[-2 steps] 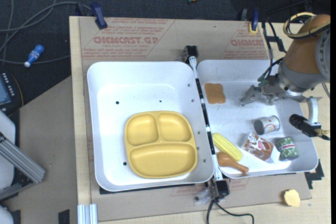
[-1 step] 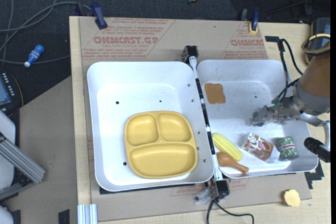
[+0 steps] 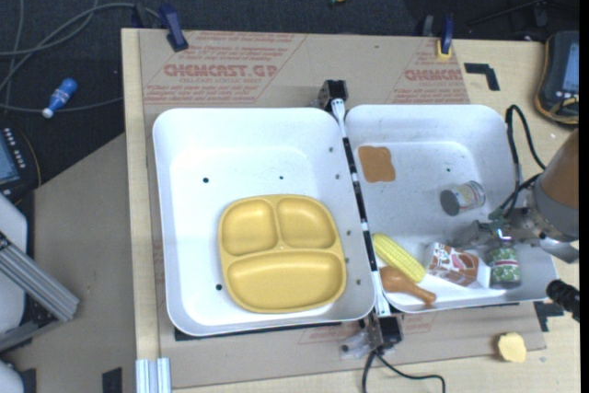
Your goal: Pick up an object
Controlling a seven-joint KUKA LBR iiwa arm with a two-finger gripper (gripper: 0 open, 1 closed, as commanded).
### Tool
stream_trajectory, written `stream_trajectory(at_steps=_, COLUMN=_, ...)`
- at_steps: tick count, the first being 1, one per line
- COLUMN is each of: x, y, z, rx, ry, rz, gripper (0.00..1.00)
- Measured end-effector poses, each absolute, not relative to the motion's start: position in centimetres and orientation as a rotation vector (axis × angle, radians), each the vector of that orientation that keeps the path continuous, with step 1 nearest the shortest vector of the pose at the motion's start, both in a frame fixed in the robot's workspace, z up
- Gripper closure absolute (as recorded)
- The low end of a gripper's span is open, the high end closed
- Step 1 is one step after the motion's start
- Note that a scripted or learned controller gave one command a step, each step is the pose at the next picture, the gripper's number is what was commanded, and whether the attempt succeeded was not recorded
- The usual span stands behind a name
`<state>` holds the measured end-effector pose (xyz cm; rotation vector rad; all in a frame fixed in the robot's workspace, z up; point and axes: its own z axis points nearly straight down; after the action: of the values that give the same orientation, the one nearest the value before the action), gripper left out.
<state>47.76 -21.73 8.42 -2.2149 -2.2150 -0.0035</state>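
Note:
In the right bin [image 3: 414, 126] lie a flat brown square [image 3: 376, 164], a small metal cup [image 3: 462, 197] on its side, a yellow corn cob [image 3: 398, 257], an orange carrot-like piece [image 3: 406, 284], a red and white carton [image 3: 454, 265] and a small green can [image 3: 504, 269]. My gripper [image 3: 498, 233] reaches in from the right and hangs low over the bin's right side, just above the green can and to the right of the metal cup. Nothing is seen held in it.
The left bin [image 3: 193, 152] holds a yellow divided plate [image 3: 281, 252]. A black divider [image 3: 350, 170] runs between the bins. A yellow lump [image 3: 512, 347] lies on the bench at the front right. Cables trail along the right bin's rim [image 3: 515, 143].

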Motion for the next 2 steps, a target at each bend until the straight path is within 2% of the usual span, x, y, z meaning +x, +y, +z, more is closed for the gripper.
stream_trajectory(at_steps=1, x=56.5, y=-21.4, z=8.4, rx=-2.211, ry=-2.227, rz=-0.009, gripper=0.00)
stream_trajectory(at_steps=2, x=59.4, y=-16.2, z=8.5, rx=-2.216, ry=-2.230, rz=-0.005, gripper=0.00)
